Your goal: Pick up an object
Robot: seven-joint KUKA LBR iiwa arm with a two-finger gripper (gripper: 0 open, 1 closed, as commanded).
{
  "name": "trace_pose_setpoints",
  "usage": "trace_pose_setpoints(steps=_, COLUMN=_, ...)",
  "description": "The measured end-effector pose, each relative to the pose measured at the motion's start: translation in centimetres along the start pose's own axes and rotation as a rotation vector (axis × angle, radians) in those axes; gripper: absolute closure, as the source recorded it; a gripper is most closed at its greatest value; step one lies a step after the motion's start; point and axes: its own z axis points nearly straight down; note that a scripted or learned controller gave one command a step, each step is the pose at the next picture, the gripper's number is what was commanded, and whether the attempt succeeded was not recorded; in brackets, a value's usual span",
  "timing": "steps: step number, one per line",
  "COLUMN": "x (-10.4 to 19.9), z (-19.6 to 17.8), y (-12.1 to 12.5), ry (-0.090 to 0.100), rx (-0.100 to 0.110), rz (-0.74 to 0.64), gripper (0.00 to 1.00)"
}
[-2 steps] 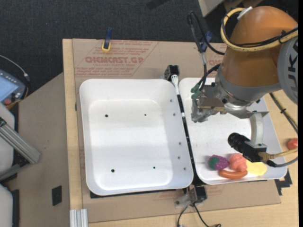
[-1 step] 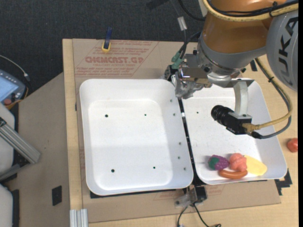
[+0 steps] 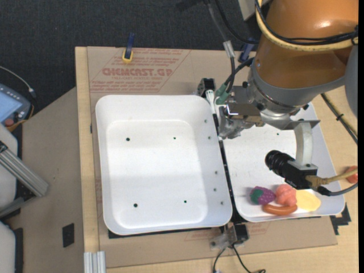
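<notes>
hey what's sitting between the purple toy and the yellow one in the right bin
In the camera view, a pink toy lies between the purple toy and the yellow toy, with an orange sausage-shaped piece just in front of it.

The arm runs off the top and right edges and covers the far end of the right bin. The gripper is too blurred and overshadowed for its state to be read.

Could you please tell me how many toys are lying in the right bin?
4, clustered at its near edge: a purple toy, a pink toy, an orange sausage, and a yellow piece. The arm may hide others.
</notes>
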Motion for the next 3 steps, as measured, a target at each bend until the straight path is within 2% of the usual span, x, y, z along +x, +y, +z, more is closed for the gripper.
trace_pose_setpoints(steps=1, x=-0.2, z=9.6, y=0.1, ry=-0.003, rx=0.007, rz=0.003, gripper=1.0)
trace_pose_setpoints(steps=2, x=9.3, z=2.4, y=0.2, ry=0.003, rx=-0.011, rz=-0.007, gripper=1.0)
trace_pose_setpoints(steps=3, x=9.4, z=5.0, y=0.2, ry=-0.002, rx=0.0, rz=0.001, gripper=1.0)
